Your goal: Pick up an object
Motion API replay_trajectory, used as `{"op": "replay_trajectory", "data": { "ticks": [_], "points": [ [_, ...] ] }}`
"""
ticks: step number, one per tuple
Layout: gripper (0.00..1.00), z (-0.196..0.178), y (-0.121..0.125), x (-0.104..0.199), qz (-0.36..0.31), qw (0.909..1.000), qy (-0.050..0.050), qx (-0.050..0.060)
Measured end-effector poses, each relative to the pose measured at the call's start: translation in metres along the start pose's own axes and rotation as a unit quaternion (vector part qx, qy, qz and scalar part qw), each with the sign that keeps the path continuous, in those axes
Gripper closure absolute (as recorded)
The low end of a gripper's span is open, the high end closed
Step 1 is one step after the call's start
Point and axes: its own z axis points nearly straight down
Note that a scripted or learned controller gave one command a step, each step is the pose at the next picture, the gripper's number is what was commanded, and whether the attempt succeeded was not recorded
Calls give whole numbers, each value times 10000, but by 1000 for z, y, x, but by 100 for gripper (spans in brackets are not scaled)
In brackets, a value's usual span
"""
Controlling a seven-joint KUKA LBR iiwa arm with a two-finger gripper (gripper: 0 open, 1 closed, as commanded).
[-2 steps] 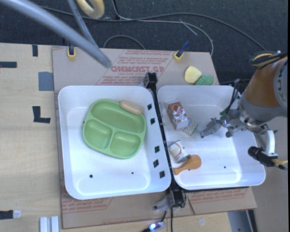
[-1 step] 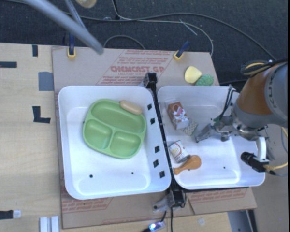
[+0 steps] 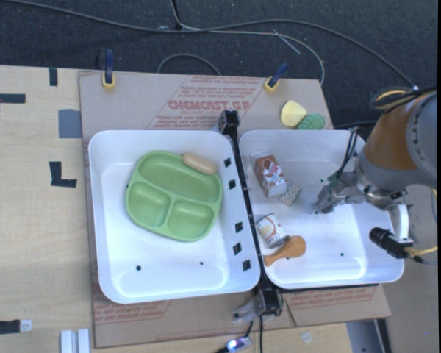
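likely light and stiff, small red-and-white carton (image 3: 269, 173) at far left of right bin (image 3: 353, 267); best pinched across narrow sides. gripper (image 3: 326, 201) right of it, well apart, holding nothing; closure cannot tell.

Tray (image 3: 175, 197) in left bin (image 3: 106, 271); carton (image 3: 269, 173), can (image 3: 270, 229), spoon (image 3: 287, 250) in right bin (image 3: 382, 271).

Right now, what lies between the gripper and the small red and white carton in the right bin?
In the camera view, bare white bin floor separates the gripper from the carton; a small grey speckled piece lies against the carton.
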Motion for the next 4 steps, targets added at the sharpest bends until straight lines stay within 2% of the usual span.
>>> {"op": "replay_trajectory", "data": {
  "ticks": [1, 2, 3, 4],
  "points": [
    [100, -43, -1, 3, 0, 10000, 18, 5],
    [100, -106, -2, 2, -1, 10000, 11, -8],
    [100, -153, -1, 2, -3, 10000, 12, -4],
    [100, -139, 0, 61, -22, 10000, 25, 26]
  ]
}}
